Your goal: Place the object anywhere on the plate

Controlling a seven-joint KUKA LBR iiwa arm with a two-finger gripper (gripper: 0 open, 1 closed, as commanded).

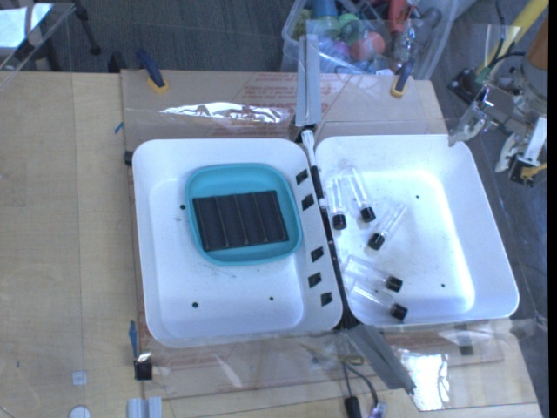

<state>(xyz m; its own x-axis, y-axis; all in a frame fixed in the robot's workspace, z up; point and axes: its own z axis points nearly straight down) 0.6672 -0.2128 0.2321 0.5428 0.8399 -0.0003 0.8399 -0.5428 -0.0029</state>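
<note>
Two white bins sit side by side on the bench. The left bin (165, 312) has a teal plate (202, 184) in the middle of it, with a dark ribbed pad (239, 219) lying on top. The right bin (487, 259) holds the clear tubes (370, 233) with black caps (five, I think), scattered along its left half, well apart from the plate. The gripper (487, 120) is at the upper right of the frame, just outside the right bin's top right corner, gripping nothing; can't tell if its fingers are apart or closed. A clear box of colourful toys (374, 16) sits at the top centre.
</note>
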